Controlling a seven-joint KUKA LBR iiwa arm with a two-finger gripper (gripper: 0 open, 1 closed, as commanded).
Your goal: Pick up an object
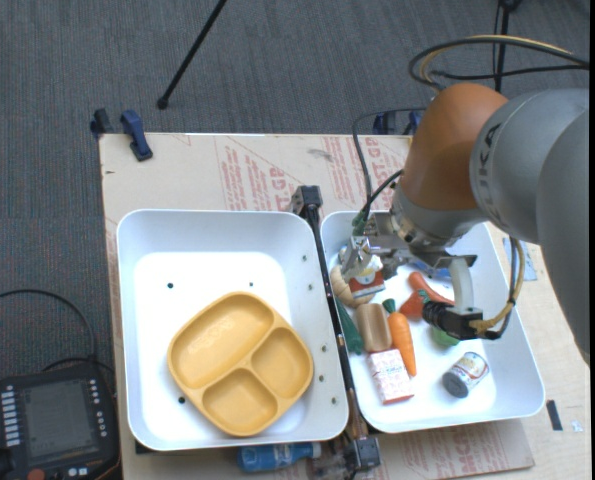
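My gripper (362, 260) hangs low over the upper-left part of the right bin (522, 393). I cannot tell how it is set, because the wrist hides it. At about five o'clock from it lie a hot dog (373, 326), a carrot (403, 340) and a small pink carton (389, 376). A tin can (465, 374) lies further out at four o'clock. At eight o'clock, in the left bin (142, 268), sits a yellow divided plate (239, 362).
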